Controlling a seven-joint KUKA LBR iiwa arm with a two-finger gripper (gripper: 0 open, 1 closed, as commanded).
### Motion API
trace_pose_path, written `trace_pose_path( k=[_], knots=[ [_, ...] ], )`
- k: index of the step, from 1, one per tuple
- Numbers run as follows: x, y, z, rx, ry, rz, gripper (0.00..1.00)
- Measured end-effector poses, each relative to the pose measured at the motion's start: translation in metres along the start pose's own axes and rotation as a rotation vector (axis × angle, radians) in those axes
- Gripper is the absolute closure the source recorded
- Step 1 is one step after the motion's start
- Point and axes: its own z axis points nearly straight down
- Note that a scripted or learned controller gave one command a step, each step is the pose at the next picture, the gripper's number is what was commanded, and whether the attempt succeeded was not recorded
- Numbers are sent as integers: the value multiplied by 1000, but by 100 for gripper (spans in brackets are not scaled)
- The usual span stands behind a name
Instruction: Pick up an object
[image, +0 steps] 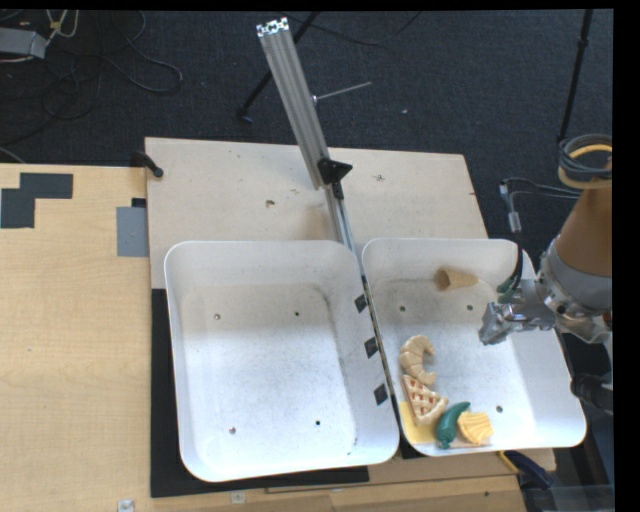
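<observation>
The right bin (560, 420) holds several toy foods. A tan bread piece (455, 279) lies near its far wall. A cream croissant (419, 356) and a waffle wedge (425, 398) lie along the divider side. A green pepper (448, 423) and a yellow corn piece (476, 428) rest at the near edge. My gripper (495, 328) hangs over the right side of this bin, to the right of the croissant and below the bread piece. Nothing shows between its fingertips.
The left bin (190, 300) sits beside the right one. A slanted aluminium bar (300, 110) runs from the far floor down to the divider between the bins. Cables and a stand lie on the dark floor behind the bench.
</observation>
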Motion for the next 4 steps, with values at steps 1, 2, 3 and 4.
trace_pose_path(
  k=[1,2,3,4],
  knots=[
    [48,15,-6,0,0,0,100],
    [101,23,-13,1,0,-1,100],
    [162,33,-5,1,-1,-1,100],
    [215,28,7,5,-1,0,100]
  ],
)
